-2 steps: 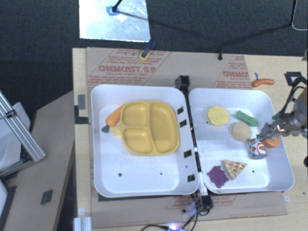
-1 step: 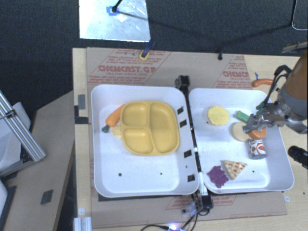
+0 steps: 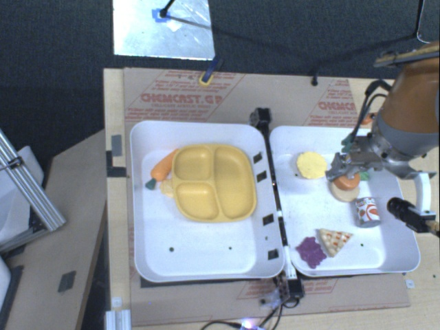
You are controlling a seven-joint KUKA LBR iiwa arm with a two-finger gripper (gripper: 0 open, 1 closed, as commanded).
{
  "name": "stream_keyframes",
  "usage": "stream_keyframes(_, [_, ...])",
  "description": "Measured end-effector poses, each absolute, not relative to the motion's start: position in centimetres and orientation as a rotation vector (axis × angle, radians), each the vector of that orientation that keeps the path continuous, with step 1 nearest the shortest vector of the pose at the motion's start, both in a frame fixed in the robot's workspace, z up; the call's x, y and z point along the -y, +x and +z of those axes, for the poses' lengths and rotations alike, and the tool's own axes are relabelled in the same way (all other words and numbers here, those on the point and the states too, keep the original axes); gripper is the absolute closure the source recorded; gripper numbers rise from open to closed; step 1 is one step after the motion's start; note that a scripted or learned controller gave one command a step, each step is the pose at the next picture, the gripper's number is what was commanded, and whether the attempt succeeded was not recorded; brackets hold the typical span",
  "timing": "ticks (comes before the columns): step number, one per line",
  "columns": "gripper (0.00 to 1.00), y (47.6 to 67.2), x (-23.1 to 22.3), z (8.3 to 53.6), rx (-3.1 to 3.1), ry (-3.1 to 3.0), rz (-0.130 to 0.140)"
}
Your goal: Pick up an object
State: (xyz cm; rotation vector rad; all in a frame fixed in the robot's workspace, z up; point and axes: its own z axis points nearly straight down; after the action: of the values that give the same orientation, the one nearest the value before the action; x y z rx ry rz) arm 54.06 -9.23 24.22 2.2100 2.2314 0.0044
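Observation:
The right bin [image 3: 395, 253] holds a yellow round piece [image 3: 311, 164], a tan and orange round piece [image 3: 345, 186], a small red and white can [image 3: 367, 211], a pizza slice [image 3: 333, 240] and a purple bunch of grapes [image 3: 311, 252]. My gripper [image 3: 344, 168] hangs low over the tan and orange piece, just right of the yellow one. Its dark fingers blend with the piece beneath them. The left bin [image 3: 148, 246] carries a yellow divided plate [image 3: 210, 183] with a carrot [image 3: 162, 166] at the plate's left edge.
The grey arm with its orange band [image 3: 416, 91] crosses the right bin's far right corner. A black clamp [image 3: 261, 117] and the bins' shared wall [image 3: 273, 198] run down the middle. Brown cardboard [image 3: 185, 91] lies under both bins.

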Motion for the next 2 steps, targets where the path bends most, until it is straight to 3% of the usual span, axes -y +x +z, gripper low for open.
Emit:
stream_keyframes(1, [1.0,56.6,3.8,24.7,-2.232,2.209,0.006])
stream_keyframes(2, [1.0,57.4,-1.2,23.8,-2.232,2.211,0.004])
